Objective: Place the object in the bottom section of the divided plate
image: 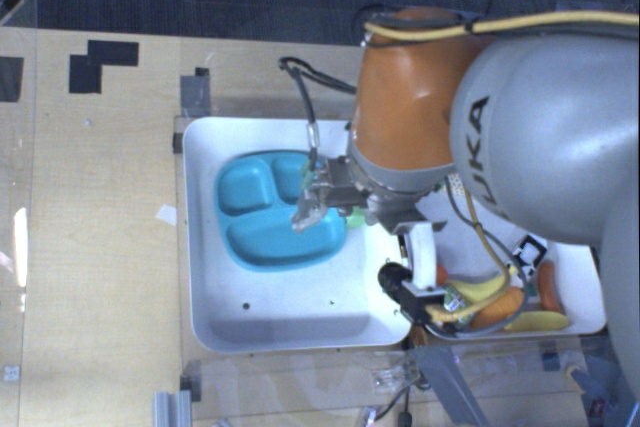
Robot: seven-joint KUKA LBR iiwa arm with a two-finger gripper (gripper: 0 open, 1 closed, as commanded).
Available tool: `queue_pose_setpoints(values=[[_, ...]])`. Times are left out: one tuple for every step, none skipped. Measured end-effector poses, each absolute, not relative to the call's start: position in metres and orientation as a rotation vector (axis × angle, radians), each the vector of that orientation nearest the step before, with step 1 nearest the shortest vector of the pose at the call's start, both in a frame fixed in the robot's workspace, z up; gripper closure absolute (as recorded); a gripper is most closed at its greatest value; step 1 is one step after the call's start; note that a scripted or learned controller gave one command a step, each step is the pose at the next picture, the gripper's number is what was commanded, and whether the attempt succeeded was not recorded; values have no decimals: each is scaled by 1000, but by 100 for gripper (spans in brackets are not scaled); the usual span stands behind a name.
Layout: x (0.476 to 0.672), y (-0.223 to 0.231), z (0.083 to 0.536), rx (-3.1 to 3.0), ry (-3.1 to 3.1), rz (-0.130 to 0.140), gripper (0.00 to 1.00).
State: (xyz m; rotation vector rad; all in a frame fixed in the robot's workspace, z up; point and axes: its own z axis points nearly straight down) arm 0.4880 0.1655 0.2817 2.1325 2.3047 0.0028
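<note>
Hanging over the right edge of the blue plate (268, 210), the gripper (312, 207) sits above the plate's big bottom section. How far it is open I cannot tell, nor if it holds something. A small green thing (354, 213) shows just right of the plate. Farther right of the plate lie toy fruits (500, 300) in the other bin (585, 300).

Divided plate (262, 220): blue, rounded, three compartments, lying flat in the left white bin toward its 12 o'clock side. Two small compartments lie at the plate's 12 o'clock; the large bottom section lies at 6 o'clock. Its 3 o'clock edge is partly hidden.
</note>
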Motion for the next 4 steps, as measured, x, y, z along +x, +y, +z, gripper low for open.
queue_pose_setpoints(values=[[489,166,292,2127,2308,5,100],[489,166,292,2126,2309,6,0],[491,167,302,2119,2314,9,100],[491,167,302,2119,2314,8,0]])
